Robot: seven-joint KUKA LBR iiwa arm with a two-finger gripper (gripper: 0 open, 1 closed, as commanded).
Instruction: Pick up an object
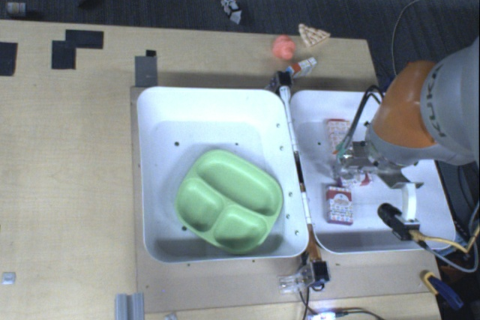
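Note:
The right bin (427, 240) holds a small red and white carton (340, 205) near its front left. A second pale carton with red print (337, 130) lies further back. My gripper (349, 167) hangs low over the bin between the two cartons, just behind the front one. A scrap of red (363, 177) shows right under the gripper; what it belongs to is unclear. The arm's orange band (401, 116) hides the bin's middle.
A green divided plate (229, 199) lies in the left bin (161, 116). Behind the bins on the bench sit a pink ball (283, 47), a pizza-slice toy (313, 34) and a small tube (301, 67). The wall between the bins (294, 154) stands close to the gripper's left.

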